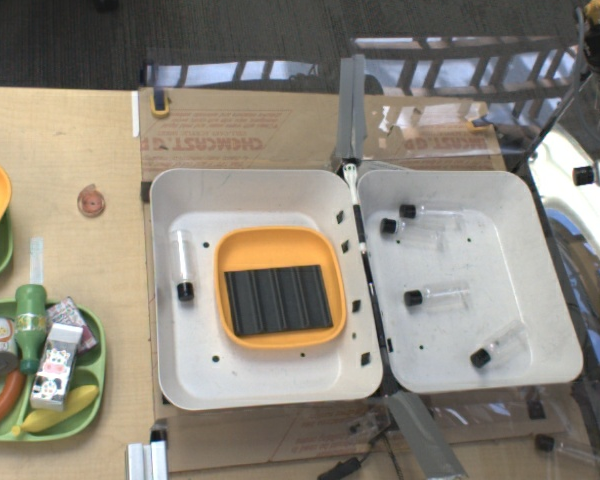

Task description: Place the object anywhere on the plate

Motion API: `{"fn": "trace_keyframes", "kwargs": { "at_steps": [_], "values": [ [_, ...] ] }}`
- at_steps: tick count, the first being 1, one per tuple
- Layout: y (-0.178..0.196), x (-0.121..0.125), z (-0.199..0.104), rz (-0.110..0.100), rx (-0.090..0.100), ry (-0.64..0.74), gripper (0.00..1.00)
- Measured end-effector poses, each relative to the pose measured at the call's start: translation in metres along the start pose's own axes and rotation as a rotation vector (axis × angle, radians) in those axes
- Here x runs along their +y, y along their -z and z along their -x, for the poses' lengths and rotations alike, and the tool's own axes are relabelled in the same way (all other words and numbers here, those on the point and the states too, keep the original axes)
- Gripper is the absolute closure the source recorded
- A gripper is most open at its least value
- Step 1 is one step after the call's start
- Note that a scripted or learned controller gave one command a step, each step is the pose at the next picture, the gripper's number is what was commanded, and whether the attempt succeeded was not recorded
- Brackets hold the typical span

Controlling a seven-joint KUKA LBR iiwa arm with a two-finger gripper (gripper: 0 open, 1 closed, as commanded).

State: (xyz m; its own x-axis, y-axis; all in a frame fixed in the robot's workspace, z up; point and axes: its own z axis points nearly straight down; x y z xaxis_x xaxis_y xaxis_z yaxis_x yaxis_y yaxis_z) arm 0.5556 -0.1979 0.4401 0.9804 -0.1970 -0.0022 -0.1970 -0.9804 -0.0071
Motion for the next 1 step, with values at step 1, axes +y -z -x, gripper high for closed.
{"fn": "trace_keyframes", "kwargs": {
  "at_steps": [1],
  "values": [
    [0.0003,-0.0092,-0.0559,-0.001,0.002,-0.047,1.0]
  ]
}}
